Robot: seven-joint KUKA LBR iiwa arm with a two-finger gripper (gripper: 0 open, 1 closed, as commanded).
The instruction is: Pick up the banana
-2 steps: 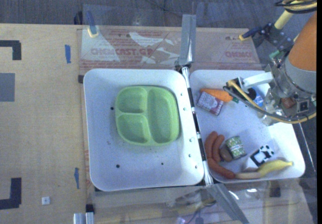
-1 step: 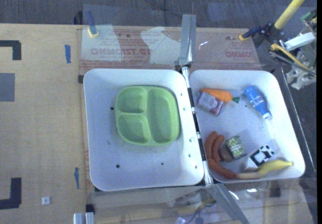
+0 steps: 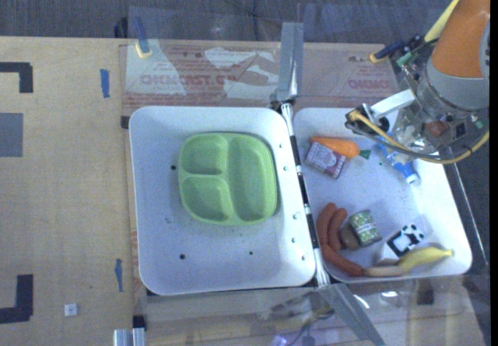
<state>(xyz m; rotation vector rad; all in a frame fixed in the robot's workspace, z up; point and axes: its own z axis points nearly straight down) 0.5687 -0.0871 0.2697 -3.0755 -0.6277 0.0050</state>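
The yellow banana [image 3: 412, 260] lies flat along the front edge of the right bin [image 3: 389, 195], near its front right corner. Its left tip rests close to some red sausages. My gripper [image 3: 410, 133] hangs over the far right part of the same bin, wrapped in yellow and black cables, well behind the banana and apart from it. Nothing shows in its grasp.
The right bin also holds an orange carrot [image 3: 336, 146], a maroon packet [image 3: 324, 159], red sausages [image 3: 332, 234], a green cube [image 3: 362, 226], a black-and-white item [image 3: 406, 240] touching the banana, and a blue item [image 3: 405, 167]. A green divided plate [image 3: 228, 177] sits in the left bin [image 3: 149, 212].
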